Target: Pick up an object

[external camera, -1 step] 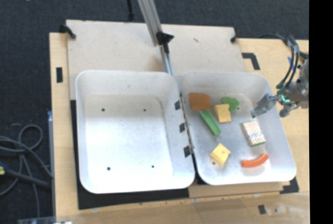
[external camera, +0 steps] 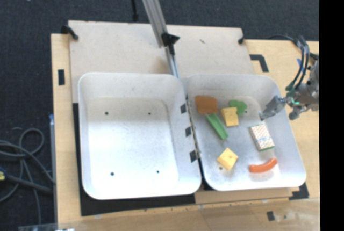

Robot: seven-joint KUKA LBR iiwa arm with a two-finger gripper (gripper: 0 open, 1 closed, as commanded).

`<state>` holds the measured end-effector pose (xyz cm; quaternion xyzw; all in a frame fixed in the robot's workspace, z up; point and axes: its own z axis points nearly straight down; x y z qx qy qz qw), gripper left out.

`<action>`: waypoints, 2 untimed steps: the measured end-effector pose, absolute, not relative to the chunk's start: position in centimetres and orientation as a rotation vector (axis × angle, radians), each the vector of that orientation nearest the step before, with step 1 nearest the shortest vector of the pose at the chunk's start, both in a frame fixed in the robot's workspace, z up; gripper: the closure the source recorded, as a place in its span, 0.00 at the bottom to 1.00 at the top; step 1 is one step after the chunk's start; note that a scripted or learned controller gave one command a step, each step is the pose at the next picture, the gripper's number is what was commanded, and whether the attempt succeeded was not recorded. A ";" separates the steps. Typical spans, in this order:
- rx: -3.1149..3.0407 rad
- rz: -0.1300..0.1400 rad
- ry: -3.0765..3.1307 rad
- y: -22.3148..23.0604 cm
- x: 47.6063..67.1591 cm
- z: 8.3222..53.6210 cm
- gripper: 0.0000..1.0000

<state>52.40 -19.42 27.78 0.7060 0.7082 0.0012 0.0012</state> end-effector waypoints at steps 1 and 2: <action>2.224 -0.005 2.218 -20.2 52.8 23.3 0.00; 2.226 -0.005 2.218 -20.1 52.9 19.0 0.00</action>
